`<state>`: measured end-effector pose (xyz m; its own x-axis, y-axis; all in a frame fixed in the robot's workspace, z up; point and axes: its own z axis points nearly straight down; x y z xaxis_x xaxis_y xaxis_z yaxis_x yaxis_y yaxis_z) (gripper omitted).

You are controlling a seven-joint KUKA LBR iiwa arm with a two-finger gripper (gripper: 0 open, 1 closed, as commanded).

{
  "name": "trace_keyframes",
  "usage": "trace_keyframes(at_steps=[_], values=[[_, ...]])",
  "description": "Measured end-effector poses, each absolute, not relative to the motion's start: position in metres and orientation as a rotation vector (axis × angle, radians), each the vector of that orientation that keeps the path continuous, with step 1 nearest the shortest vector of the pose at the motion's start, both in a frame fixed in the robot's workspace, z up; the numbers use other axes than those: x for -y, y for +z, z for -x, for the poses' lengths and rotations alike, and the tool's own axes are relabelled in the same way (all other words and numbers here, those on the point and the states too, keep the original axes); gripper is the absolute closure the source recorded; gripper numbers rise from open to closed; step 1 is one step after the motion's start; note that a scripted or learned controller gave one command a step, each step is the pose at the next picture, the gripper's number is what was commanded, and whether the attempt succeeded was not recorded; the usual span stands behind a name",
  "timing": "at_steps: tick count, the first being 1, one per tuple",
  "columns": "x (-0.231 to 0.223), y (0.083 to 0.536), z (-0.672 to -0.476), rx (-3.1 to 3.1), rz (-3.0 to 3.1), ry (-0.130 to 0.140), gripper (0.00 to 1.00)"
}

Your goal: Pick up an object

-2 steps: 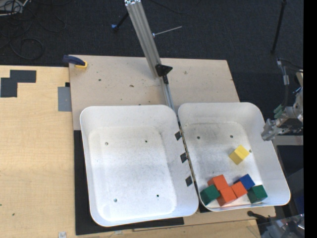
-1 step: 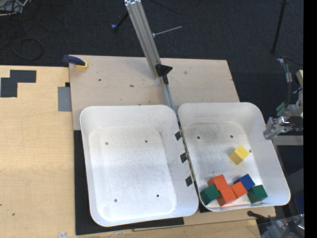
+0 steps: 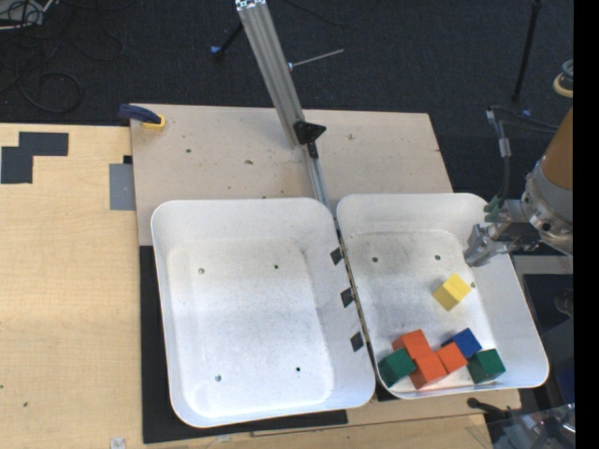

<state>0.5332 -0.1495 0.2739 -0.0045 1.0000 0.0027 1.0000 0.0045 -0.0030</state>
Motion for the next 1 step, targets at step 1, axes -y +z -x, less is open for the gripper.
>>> trace_keyframes(at_steps=[1], values=[[0.0982,0.2547,-0.5359,2.222,2.214,0.002,1.0]])
